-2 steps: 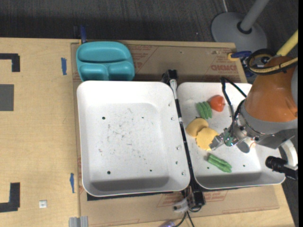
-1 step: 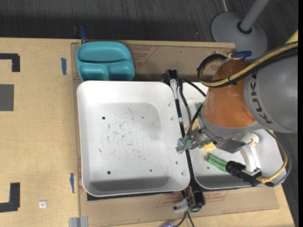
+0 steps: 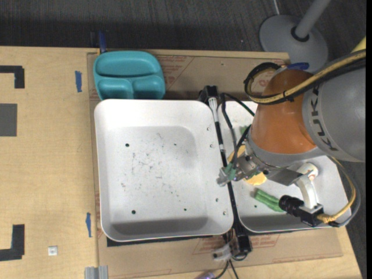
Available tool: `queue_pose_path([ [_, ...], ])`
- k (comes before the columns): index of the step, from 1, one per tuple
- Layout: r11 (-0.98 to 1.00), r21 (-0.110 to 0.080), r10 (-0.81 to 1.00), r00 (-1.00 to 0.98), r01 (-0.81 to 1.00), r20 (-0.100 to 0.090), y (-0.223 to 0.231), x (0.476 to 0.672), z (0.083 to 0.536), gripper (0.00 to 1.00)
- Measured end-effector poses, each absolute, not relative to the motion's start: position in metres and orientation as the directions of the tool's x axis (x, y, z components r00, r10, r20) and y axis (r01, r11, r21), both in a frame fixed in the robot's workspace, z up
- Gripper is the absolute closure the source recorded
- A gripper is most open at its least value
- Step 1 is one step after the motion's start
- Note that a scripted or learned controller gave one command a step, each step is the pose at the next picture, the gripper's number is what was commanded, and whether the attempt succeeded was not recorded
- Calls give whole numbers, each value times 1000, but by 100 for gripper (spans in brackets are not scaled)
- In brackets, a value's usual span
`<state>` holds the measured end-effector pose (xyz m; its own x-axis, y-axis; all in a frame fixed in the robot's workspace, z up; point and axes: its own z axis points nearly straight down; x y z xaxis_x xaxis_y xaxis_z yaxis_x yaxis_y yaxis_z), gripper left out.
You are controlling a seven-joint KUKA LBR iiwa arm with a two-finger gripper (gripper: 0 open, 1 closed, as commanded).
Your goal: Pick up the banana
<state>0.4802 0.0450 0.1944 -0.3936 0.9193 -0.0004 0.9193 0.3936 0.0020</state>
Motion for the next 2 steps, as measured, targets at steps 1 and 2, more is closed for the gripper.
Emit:
queue_pose_path([
  [1, 586, 8, 811, -586, 811, -1, 94, 481, 87, 100],
  [2, 800, 4, 600, -800, 600, -7, 132, 485, 86, 100],
])
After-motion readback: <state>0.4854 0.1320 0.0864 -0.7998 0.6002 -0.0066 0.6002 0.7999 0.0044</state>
